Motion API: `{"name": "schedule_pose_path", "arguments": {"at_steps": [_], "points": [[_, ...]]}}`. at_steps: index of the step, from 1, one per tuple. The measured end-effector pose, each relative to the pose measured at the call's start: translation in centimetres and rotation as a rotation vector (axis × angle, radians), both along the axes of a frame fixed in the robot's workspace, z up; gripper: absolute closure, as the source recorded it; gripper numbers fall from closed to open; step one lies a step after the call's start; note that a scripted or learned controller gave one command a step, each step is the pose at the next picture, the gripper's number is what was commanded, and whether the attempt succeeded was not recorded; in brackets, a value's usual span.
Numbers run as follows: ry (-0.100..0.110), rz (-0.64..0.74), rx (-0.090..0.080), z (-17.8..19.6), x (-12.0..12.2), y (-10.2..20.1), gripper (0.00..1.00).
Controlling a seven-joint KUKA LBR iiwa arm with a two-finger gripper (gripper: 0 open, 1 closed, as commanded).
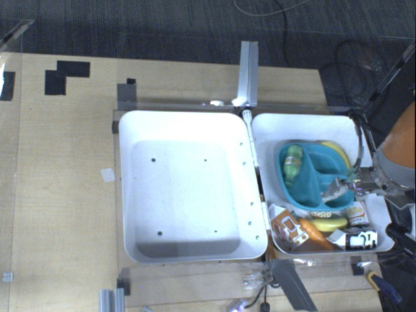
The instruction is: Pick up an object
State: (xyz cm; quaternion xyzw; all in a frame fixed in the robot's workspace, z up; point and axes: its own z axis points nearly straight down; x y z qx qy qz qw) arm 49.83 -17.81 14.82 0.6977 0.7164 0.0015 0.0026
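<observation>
Brown packet (pixel 290 229) at front – hand (pixel 340 188) over blue bowl (pixel 312 174).

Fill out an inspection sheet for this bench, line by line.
Surface: light wood bench bearing a left bin and a right bin, both white, side by side.
Job's things: all in the right bin: teal bowl with a green item inside, banana, brown packet, dark bottle.
Clutter: black tape patches on the bench's far left.
Gripper: gripper sits over the teal bowl's near rim; finger state unclear.
Cables: thin cable looped on the dark floor beyond the bench.
Surroundings: dark carpet; metal post behind the bins.
</observation>
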Motion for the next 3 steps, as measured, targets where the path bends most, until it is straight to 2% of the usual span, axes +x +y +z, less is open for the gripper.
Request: {"name": "schedule_pose_path", "arguments": {"at_steps": [1, 2, 3], "points": [[-0.001, 0.350, -0.002, 13.1, 3.0, 3.6, 0.00], [0.001, 0.382, -0.001, -1.0, 4.0, 7.1, 0.00], [-0.026, 0.217, -0.011, -5.0, 9.5, 7.5, 0.00]]}}
